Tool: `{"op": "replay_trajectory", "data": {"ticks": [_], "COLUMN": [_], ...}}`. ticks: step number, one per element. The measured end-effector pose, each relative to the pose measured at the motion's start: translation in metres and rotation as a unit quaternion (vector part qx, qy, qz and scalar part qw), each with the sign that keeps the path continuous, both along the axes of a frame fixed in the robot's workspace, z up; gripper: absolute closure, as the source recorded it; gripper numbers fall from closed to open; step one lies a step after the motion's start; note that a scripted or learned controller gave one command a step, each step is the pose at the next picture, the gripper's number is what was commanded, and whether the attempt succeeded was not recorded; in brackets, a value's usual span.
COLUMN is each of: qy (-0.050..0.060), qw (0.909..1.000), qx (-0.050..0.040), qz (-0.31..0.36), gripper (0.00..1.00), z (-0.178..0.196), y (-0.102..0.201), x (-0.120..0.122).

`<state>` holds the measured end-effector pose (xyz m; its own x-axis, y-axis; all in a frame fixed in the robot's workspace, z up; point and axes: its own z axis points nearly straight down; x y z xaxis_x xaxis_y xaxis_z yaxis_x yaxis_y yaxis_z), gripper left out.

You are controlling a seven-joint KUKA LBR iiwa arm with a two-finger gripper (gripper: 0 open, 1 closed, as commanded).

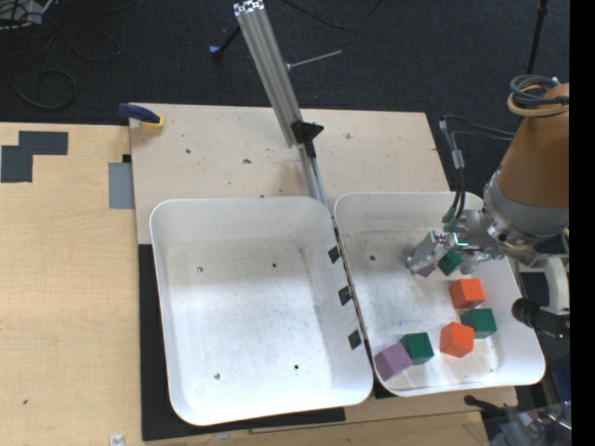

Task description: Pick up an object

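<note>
Camera view, looking down at a slant: the gripper point(433, 254) sits low inside the right bin point(372, 214), in that bin's upper half. Its finger state cannot be determined; the metal parts blur together and overlap the objects beneath.

A green block point(451, 264) lies directly beside the gripper, toward the arm, partly covered by it. A small purple piece point(425, 269) shows just below the gripper tip; contact cannot be confirmed.

Below the gripper and toward the arm rests an orange block point(467, 293). Farther below lie a second orange block point(456, 339) and another green block point(481, 321), touching. A third green block point(418, 347) and a purple block point(392, 360) sit near the front wall.

The left bin point(186, 214) lies well apart from the gripper.
</note>
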<state>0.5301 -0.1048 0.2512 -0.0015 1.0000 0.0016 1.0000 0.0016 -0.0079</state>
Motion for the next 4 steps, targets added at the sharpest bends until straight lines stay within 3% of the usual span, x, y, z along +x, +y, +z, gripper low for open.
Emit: {"op": "replay_trajectory", "data": {"ticks": [1,2,4], "qy": [-0.002,0.001,-0.003], "qw": [1.0000,1.0000,1.0000], "qx": [-0.0003,0.0000,-0.0003], "qz": [-0.002,-0.001,-0.003], "gripper": [0.00,0.00,0.00], "z": [0.002,-0.059,-0.161], "y": [-0.002,-0.006,-0.002], "x": [0.001,0.005,0.014]}}
